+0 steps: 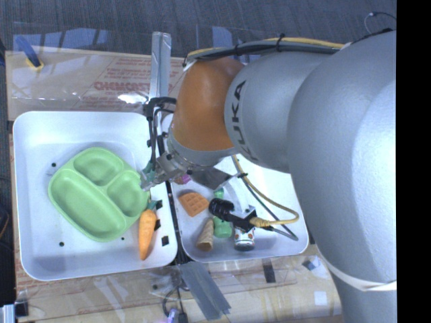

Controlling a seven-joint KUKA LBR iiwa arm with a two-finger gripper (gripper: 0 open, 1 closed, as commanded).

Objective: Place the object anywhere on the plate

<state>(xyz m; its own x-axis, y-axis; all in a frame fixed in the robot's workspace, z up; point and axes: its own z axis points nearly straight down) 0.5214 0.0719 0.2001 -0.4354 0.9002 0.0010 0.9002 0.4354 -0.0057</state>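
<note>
Camera view: gripper (149,177) hangs over the green plate (81,200) at its right rim; I can't tell the claw's state. Carrot (146,234) lies in the plate's bin (34,261), just beside the plate and not on it. I judge the pick isn't done yet. Next move: drop onto the carrot, grasp it, carry it over the plate.

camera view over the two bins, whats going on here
A grey KUKA arm reaches in from the right, and its end effector sits low at the wall between the two bins, next to the right edge of the green plate. A carrot lies on the floor of the left bin by the plate's lower right edge, not on the plate. The right bin holds a waffle piece, a cone and a small can.
</note>
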